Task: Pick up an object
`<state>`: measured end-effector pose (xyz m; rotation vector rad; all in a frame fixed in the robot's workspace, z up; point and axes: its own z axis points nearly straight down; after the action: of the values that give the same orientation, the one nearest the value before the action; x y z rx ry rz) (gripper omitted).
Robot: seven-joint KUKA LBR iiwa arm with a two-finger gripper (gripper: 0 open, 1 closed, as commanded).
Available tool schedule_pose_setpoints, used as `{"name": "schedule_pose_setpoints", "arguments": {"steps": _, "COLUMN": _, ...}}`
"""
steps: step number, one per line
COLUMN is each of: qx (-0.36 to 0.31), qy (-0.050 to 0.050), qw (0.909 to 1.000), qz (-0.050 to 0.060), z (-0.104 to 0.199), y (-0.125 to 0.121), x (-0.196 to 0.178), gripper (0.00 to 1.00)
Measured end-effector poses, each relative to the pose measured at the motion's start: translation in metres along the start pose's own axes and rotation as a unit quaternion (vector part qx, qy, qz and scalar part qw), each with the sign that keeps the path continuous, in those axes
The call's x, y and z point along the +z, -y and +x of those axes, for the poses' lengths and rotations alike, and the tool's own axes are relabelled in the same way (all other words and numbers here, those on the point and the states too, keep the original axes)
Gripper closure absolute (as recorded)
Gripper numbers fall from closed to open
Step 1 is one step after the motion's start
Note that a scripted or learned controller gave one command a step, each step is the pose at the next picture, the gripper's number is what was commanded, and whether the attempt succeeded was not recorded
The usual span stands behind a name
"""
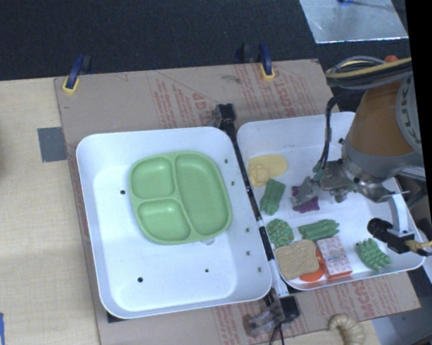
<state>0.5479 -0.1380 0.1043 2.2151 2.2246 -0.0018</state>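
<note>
The right bin holds several toy foods: a yellow piece, a green pickle, a knobbly green piece, a green pod, a bread slice lying on an orange piece, a red-and-white packet and a green bunch. A small purple item lies mid-bin. My gripper is low in this bin, right at the purple item's upper edge. Whether it touches or holds the item is unclear.
The left bin carries a light-green divided plate. The grey and orange arm covers the right bin's right side. A black clamp sits between the bins at the back. A tan curled object lies on the cardboard in front.
</note>
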Motion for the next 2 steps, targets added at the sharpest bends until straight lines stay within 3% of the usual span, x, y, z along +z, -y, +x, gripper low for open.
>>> {"name": "schedule_pose_setpoints", "arguments": {"steps": 1, "qx": -0.002, "qy": -0.001, "qw": 1.0000, "qz": 0.001, "z": 0.019, "y": -0.022, "x": 0.013, "gripper": 0.00}}
{"name": "schedule_pose_setpoints", "arguments": {"steps": 2, "qx": -0.001, "qy": 0.001, "qw": 1.0000, "qz": -0.001, "z": 0.016, "y": -0.022, "x": 0.000, "gripper": 1.00}}
